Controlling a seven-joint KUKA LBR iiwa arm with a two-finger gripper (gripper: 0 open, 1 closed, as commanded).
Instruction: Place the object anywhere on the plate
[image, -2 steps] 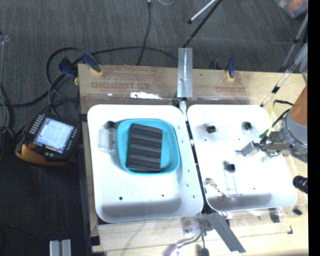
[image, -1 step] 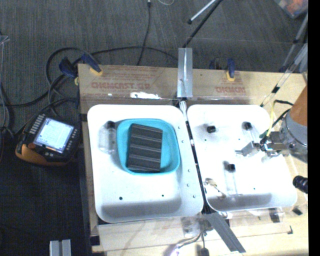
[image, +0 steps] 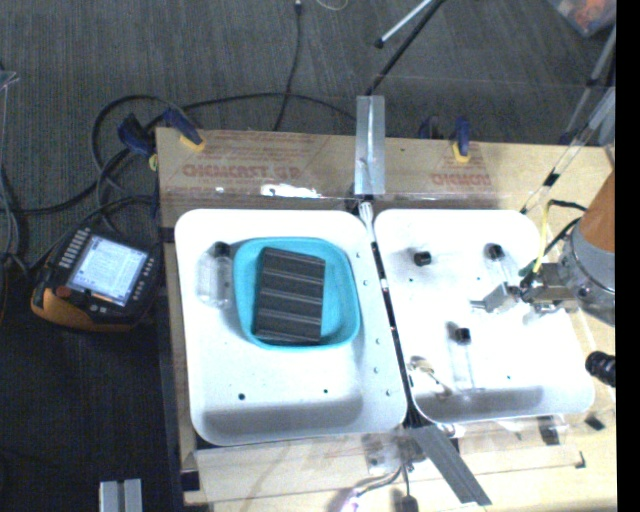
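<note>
A turquoise plate (image: 340, 300) lies in the left bin (image: 280, 405). On its middle rests a dark grey ridged block (image: 290, 294), lying flat and wholly inside the plate's rim. My gripper (image: 498, 297) hangs over the right bin (image: 520, 395), near its right side and well away from the plate. It points left, and I see nothing held in it.
A clear vial with a black cap (image: 213, 270) lies just left of the plate. In the right bin are a small black cap (image: 422, 258), a vial (image: 493, 252) near the back and another vial (image: 460, 345) near the front. A metal post (image: 370, 150) stands behind the bins.
</note>
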